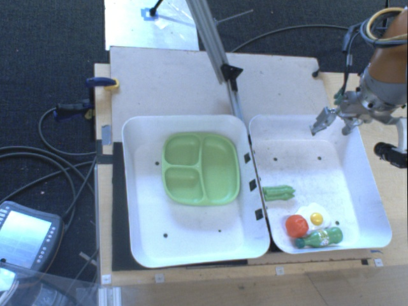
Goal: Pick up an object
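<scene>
Nearest me, a green bottle [320,237] lies in the right bin [363,190] touching a tomato [296,225], with a fried egg [313,217] and green pod [278,192] just beyond. My gripper [335,123] hovers spread over that bin's far wall, well apart from them. Left of that bin, a green tray [200,169] fills its neighbour [137,190].

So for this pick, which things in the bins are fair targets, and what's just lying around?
Belongs to the job:
- gripper, above the right bin's far edge
- green pod-shaped item
- red tomato
- fried egg
- green bottle
- green divided plate in the left bin, also pickable

Just lying about:
- blue clamp
- cables
- handheld pendant
</scene>
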